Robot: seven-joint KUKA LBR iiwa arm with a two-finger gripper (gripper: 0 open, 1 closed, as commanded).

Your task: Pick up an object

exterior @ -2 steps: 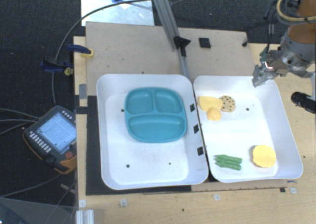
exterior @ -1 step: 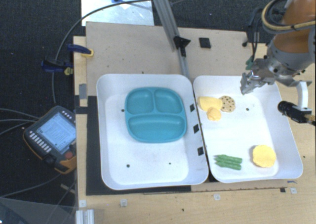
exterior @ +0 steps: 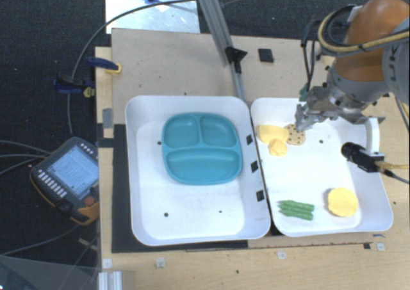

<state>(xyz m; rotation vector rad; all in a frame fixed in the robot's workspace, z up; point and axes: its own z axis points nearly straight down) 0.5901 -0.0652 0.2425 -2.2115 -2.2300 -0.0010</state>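
In the right bin lie a tan spotted cookie, two yellow pieces beside it, a round yellow object at the lower right and green beans near the front wall. My gripper hangs over the bin's upper part, its tip right above the cookie. From this angle I cannot tell whether it touches the cookie.
The left bin holds a blue divided plate. A slanted grey pole crosses the back of the bench. A black and white fitting sits at the right bin's right side. A pendant lies left of the bench.
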